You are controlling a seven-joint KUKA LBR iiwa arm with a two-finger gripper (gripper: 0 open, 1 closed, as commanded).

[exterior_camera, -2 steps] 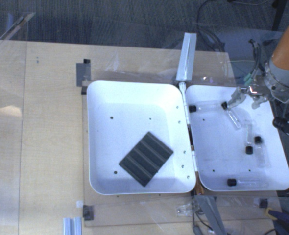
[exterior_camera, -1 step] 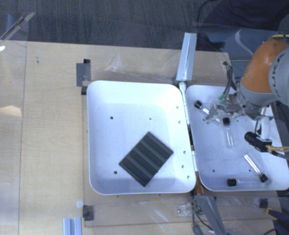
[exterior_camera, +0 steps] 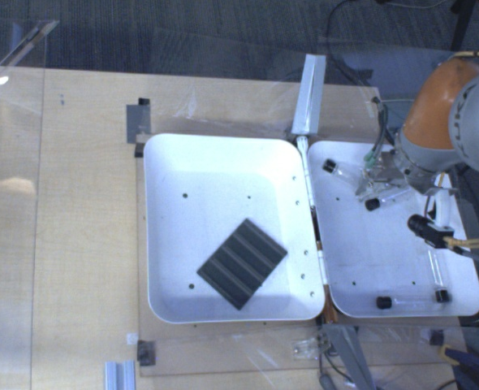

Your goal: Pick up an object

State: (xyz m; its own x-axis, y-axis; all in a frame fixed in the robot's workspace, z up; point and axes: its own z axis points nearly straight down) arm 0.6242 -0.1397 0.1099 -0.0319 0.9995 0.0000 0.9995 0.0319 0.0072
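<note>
A pale wooden desk [exterior_camera: 69,242] fills most of the frame, with dark grey carpet [exterior_camera: 183,15] running along the top edge behind it. Two shallow white bins sit side by side on it. The left bin [exterior_camera: 166,218] lies at the centre of the frame and carries a dark ribbed rectangular block [exterior_camera: 242,263], turned diagonally and lying flat in the lower middle of that bin, apart from its walls. The right bin [exterior_camera: 386,258] lies in the right half of the frame, touching the left one along a shared edge, and a metal bar [exterior_camera: 309,94] rises from the join toward the top of the frame. Small dark brackets [exterior_camera: 140,119] sit at the left bin's outer corners.

The grey arm with its orange band [exterior_camera: 434,108] enters at the upper right of the frame. Its pincer [exterior_camera: 376,184] hangs over the upper part of the right bin, well apart from the block; whether it is released or clenched cannot be told, as it is small and partly blurred. Black cables [exterior_camera: 337,23] trail across the carpet at the upper right
</note>
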